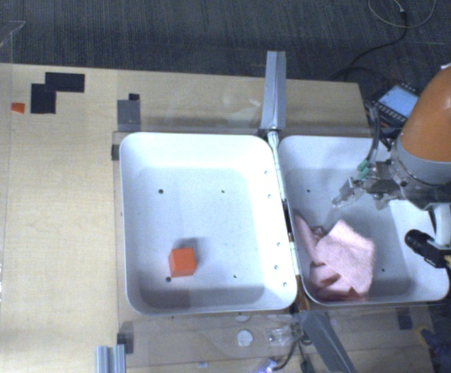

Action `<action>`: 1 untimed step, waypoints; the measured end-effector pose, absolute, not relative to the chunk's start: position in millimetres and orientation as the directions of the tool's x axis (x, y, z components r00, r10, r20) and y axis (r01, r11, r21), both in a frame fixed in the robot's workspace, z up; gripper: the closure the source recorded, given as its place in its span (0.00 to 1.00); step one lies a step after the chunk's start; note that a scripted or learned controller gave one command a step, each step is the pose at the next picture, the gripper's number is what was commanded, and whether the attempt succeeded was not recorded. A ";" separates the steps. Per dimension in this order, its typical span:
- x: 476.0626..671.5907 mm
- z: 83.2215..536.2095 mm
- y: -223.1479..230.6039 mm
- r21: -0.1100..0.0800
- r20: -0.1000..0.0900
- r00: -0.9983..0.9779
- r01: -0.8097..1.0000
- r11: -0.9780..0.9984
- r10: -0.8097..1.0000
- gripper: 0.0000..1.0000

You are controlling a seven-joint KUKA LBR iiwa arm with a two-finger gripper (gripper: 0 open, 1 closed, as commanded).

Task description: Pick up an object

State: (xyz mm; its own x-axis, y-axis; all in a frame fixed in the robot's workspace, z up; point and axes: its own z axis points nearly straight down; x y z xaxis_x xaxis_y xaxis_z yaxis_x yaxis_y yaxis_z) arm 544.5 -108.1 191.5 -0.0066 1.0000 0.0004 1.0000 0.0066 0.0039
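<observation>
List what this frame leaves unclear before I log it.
- Gripper: small and blurred in the camera view, so the state of its grip is unreadable.
- Pink cloth: its folds hide anything beneath it.
- Arm: cut off by the right edge.
- Orange block: too small to show any detail.

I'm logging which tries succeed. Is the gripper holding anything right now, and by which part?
Nothing is held. The gripper hangs above the right bin, apart from the pink cloth; the orange block lies in the left bin.
</observation>
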 end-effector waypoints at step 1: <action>543.7 96.1 -119.9 0.008 -0.001 -0.048 0.999 0.048 0.999 0.00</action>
State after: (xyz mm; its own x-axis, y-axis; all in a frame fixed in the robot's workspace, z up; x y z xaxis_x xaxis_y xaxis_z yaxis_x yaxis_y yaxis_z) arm 543.7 -119.9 96.1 -0.0480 0.9988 -0.0008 0.9988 0.0480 0.0082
